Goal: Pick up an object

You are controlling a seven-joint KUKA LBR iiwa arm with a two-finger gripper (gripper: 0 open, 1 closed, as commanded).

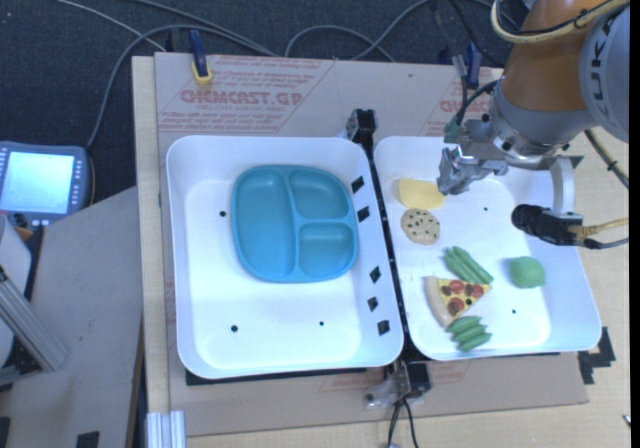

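Reaching in from the right, a grey KUKA arm with an orange band holds its gripper (452, 179) low over the right white bin (560, 321), just beside a yellow chip-like toy (419, 194); whether its jaws are apart or together cannot be told. Below the yellow piece lie a chocolate-chip cookie (421, 227), green bean pods (467, 265), a pizza slice (451, 297), another green pod (470, 334) and a green ball (527, 272). A blue divided tray (295, 222) fills the left white bin (200, 326), and the brown board (250, 96) behind reads "CHEMCAST GP" in red.
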